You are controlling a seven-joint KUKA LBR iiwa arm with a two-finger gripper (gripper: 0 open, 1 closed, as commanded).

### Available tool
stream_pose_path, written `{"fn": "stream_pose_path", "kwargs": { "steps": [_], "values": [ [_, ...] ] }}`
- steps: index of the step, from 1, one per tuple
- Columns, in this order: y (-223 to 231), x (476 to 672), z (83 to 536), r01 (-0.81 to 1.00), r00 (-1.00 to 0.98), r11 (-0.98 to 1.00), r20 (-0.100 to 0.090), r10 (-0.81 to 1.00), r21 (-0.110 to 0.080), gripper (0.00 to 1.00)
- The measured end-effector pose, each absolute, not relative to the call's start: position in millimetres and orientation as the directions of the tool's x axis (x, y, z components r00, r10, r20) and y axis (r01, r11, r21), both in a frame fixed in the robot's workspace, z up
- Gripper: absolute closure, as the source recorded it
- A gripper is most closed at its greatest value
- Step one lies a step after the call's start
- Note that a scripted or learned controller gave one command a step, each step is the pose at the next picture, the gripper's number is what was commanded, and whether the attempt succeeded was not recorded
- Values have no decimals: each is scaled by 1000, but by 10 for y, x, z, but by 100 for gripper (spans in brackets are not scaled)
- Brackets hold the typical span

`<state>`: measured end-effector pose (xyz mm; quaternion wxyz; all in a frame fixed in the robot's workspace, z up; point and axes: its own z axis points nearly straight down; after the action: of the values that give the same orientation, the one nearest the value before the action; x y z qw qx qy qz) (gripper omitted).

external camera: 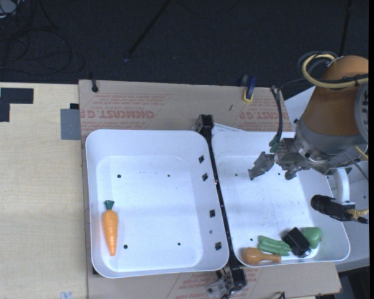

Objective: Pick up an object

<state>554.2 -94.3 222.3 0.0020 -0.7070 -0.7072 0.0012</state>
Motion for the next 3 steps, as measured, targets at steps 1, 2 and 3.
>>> {"fn": "stream_pose_path", "kwargs": {
  "steps": [1,2,3],
  "values": [
    [-947,5541,2318,1000,0,0,2,1000,-7,100],
    [-736,5923,2415,1000,-3,3,0,1000,0,100],
    [-118,6309,3528,1000,-8,8,0,1000,11,100]
  ]
}}
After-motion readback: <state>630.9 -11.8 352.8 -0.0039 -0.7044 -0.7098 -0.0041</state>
